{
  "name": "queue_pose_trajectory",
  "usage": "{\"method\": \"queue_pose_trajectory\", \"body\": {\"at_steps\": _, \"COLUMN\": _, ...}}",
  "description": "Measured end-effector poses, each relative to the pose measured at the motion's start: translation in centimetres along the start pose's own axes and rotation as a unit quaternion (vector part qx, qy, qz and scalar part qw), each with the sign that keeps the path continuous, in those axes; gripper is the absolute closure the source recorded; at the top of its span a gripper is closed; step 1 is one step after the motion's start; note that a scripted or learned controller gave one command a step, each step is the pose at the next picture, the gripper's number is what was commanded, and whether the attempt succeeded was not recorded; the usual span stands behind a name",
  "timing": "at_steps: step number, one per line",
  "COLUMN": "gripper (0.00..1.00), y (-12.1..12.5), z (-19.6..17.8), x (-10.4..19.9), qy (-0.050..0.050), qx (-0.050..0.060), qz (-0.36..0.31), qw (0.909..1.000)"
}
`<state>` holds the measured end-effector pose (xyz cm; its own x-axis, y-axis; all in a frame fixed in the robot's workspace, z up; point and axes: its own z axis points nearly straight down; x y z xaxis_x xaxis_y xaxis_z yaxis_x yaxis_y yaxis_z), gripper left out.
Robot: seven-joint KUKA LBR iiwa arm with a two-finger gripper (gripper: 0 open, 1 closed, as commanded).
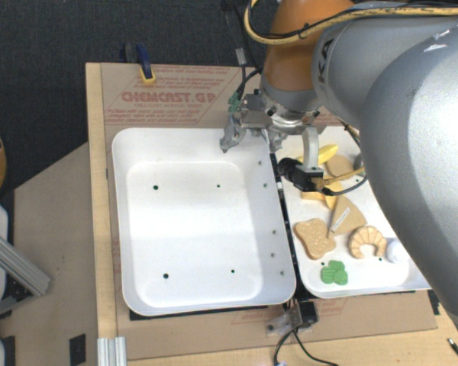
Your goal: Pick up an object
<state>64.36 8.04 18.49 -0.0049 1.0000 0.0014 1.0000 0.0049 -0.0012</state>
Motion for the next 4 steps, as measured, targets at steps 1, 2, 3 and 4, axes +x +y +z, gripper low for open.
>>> {"method": "queue_pose_trajectory", "body": {"at_steps": 1, "gripper": 0.0, "y": -3.0, "z": 7.3, "x": 3.8, "qy": 0.0, "qx": 0.004, "qz": 0.001, "qw": 1.0}}
{"method": "queue_pose_trajectory", "body": {"at_steps": 2, "gripper": 0.0, "y": -8.8, "z": 10.2, "x": 7.5, "qy": 0.0, "qx": 0.003, "qz": 0.001, "qw": 1.0}}
{"method": "queue_pose_trajectory", "body": {"at_steps": 3, "gripper": 0.0, "y": -13.7, "z": 10.0, "x": 12.0, "qy": 0.0, "qx": 0.002, "qz": 0.0, "qw": 1.0}}
{"method": "queue_pose_trajectory", "body": {"at_steps": 4, "gripper": 1.0, "y": -13.4, "z": 8.9, "x": 11.8, "qy": 0.001, "qx": -0.001, "qz": 0.003, "qw": 1.0}}
